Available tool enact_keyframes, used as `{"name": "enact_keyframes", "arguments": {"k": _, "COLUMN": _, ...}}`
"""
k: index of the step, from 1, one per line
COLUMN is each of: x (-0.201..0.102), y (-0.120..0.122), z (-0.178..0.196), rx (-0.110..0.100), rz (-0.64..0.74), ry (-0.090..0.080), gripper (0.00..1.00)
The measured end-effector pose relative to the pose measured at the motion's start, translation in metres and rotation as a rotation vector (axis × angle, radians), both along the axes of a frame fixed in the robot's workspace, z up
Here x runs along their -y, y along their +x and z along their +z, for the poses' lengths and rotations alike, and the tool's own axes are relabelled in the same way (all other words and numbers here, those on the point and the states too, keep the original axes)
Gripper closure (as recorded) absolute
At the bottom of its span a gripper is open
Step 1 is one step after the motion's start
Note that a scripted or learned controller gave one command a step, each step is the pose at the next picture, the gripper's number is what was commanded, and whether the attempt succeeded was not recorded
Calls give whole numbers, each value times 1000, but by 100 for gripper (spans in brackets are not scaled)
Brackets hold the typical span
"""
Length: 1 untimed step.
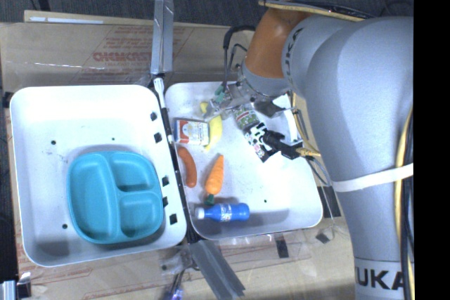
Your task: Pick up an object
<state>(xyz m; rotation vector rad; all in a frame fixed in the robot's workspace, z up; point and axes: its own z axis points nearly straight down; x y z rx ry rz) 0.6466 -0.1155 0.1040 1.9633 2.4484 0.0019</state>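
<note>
The right bin (295, 211) holds several objects. A yellow banana-like piece (214, 128) lies near the back, beside a small white and orange carton (192, 131). A red-orange sausage (188, 166) and an orange carrot (215, 174) lie in the middle. A blue bottle (223, 211) rests on its side at the front. A dark labelled bottle (254, 130) lies to the right of the banana. My gripper (223, 100) hangs low at the back of this bin, just above the banana's far end and next to the dark bottle.
The left bin (42, 116) carries a light blue divided tray (112, 197). A metal divider post (162, 38) stands between the bins at the back. The big grey arm (351, 116) covers the right bin's right side.
</note>
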Motion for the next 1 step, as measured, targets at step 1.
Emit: {"name": "enact_keyframes", "arguments": {"k": 1, "x": -42, "y": -12, "z": 89, "rx": -4, "rz": 74, "ry": 1, "gripper": 100}}
